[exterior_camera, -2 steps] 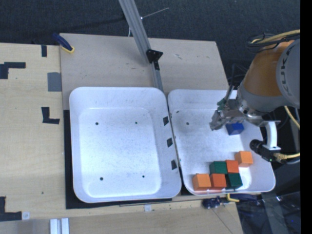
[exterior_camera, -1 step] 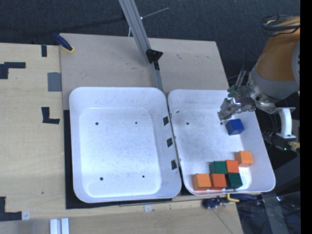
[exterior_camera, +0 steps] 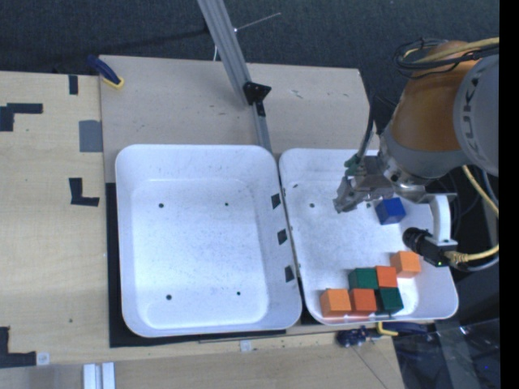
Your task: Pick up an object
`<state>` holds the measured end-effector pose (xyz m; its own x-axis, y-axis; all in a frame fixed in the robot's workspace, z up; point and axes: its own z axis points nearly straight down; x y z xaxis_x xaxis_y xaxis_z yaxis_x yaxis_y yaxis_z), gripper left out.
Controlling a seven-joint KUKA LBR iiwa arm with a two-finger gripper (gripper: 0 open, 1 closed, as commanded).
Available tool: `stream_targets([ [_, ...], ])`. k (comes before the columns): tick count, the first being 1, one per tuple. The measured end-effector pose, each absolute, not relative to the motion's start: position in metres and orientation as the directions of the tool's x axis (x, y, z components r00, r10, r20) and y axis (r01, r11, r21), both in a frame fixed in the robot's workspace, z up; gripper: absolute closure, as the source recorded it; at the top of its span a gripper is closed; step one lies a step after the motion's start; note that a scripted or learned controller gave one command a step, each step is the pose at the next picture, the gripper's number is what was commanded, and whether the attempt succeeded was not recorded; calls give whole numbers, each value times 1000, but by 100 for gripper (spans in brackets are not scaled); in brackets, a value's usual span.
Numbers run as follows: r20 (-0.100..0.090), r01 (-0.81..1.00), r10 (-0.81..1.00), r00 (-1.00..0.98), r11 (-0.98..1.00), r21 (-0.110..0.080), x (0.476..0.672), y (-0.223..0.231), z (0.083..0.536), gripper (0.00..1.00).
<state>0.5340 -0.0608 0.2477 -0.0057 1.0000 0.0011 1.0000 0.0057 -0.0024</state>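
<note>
My gripper (exterior_camera: 347,201) hangs over the right bin (exterior_camera: 312,241), right of the middle of the frame. I cannot tell how it is set. A blue block (exterior_camera: 391,211) sits just to its right. Orange blocks (exterior_camera: 336,301) and green blocks (exterior_camera: 364,278) huddle at the bin's lower right. The left bin (exterior_camera: 130,217) lies beside it on the counter (exterior_camera: 49,177).

I see 2 bins side by side on the counter (exterior_camera: 186,96). In the right bin (exterior_camera: 324,241), 1 block (exterior_camera: 391,210) lies just right of the end effector (exterior_camera: 347,199), and a cluster of blocks (exterior_camera: 365,292) sits at the near edge. The left bin (exterior_camera: 199,241) lies beside it.
</note>
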Motion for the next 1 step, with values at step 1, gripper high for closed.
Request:
stream_targets([
  [1, 2, 1000, 1000, -6, 6, -2, 526, -15, 251, 100],
])
